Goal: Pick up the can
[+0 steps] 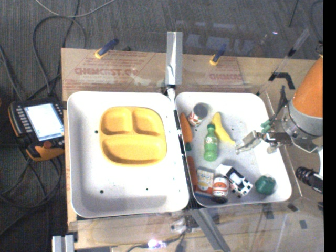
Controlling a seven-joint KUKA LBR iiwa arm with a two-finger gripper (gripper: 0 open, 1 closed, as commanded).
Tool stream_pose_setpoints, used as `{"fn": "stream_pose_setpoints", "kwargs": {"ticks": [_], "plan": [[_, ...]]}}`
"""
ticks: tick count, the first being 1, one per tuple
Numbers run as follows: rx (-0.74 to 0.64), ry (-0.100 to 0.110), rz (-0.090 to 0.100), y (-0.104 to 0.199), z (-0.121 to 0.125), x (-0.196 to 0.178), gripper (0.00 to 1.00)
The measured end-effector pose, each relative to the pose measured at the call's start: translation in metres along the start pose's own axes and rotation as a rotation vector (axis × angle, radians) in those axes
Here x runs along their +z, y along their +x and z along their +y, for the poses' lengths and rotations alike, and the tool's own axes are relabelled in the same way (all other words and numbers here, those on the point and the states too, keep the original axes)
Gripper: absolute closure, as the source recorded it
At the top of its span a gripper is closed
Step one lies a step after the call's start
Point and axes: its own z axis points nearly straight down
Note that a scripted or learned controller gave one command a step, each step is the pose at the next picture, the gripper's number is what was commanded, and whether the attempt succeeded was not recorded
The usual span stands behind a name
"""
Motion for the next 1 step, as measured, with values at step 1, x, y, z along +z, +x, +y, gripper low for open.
{"fn": "stream_pose_setpoints", "kwargs": {"ticks": [1], "plan": [[0.152, -0.013, -0.002, 0.0117, 0.0465, 0.1568, 0.00]]}}
